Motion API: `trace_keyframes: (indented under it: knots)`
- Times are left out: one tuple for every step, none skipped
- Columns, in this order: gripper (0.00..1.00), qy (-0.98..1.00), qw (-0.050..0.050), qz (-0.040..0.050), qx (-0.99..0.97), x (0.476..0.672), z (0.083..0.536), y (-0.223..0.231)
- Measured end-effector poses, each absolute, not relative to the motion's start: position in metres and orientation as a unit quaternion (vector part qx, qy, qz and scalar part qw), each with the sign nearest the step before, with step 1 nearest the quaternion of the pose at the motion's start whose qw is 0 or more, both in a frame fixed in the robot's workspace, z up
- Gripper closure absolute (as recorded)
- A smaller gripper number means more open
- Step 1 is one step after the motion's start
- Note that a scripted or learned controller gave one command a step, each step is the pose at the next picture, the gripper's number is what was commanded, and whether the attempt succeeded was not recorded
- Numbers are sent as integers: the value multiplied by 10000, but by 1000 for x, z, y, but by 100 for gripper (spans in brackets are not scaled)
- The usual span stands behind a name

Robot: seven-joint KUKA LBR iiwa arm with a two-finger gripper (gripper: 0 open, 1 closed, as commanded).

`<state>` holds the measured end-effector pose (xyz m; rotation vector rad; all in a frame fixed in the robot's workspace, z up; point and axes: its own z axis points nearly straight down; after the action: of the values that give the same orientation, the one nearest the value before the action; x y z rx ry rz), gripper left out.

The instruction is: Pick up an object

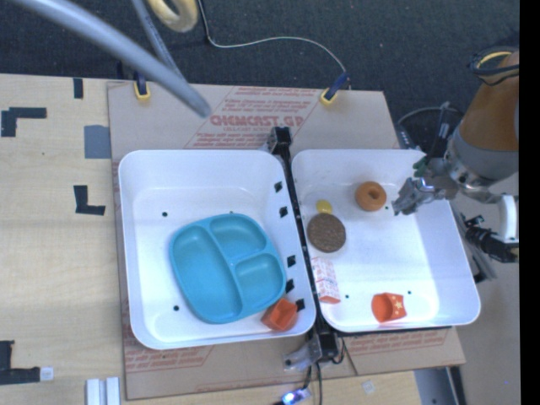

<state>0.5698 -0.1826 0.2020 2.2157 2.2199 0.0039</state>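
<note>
Two white bins (135,226) are sitting on a cardboard-covered bench (253,116) over dark carpet, the gripper (408,199) hanging empty, fingers slightly apart, beside a round brown doughnut (370,197) near the right bin's far edge.

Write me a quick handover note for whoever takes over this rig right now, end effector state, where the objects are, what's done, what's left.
End effector: over the right bin, near its right wall, just right of the donut; nothing visibly held, finger state unclear.
Right bin: donut, brown round cookie, small yellow piece, white packet by the divider, red fries box at the front.
Left bin: blue divided plate, orange piece at its front right corner.
Done: nothing lifted yet.
Left: grasp and lift one object; the donut is probably the nearest candidate.
</note>
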Motion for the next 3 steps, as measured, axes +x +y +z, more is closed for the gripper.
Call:
trace_keyframes:
  knots:
    - [100, 7077, 7, 4, 7065, 571, 222, -182]
    - [100, 7090, -11, 0, 7052, 566, 211, -129]
    - [100, 7098, -8, 9, 7044, 566, 223, -71]
